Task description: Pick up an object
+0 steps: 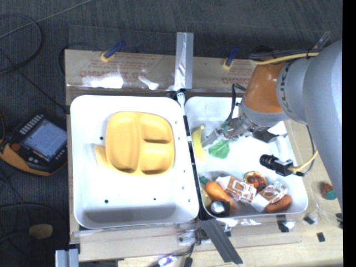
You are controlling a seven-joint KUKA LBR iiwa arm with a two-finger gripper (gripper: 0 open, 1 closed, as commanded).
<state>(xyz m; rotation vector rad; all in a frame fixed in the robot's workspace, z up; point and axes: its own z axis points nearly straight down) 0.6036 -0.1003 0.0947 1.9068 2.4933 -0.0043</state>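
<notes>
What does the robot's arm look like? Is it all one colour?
No. The arm is mostly smooth, rounded grey, with a bright orange band above the wrist. The gripper at its tip is small, dark and metal. A yellow cable and black ones run along it.

Right bin [297,204], white, shallow, holds all loose pieces. Green crumpled piece [219,149] in upper-left part, just beside yellow banana-like piece [197,141] against left wall. Along front wall: orange carrot [216,192], small dark round thing with shiny top [218,207], two red-and-white printed packets [241,190], [273,192], round reddish patterned item [255,178] between them, orange-red piece [278,204] at front right.
</notes>
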